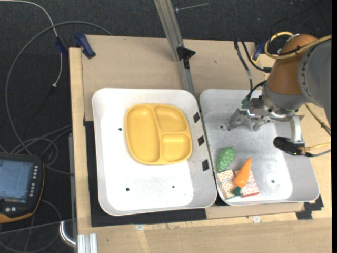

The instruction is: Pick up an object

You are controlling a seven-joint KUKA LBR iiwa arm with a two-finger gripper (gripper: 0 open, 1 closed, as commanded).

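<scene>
Wooden bench on dark carpet strewn with cables

Bright, even overhead light, no hard glare. White bins near blown out, esp. left one; faint speckle visible on floors. Shadows soft & short: thin dark rim under bins' near edge, small smudge beside gripper. Yellow tray evenly lit, low sheen. Focus decent centre; slight softness, grain overall. Dark floor far side loses detail.

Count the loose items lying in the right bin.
3, clustered at its near left corner: a green lump, an orange carrot just right of it, and a patterned box under the carrot. Smaller things could hide beneath them.
</scene>
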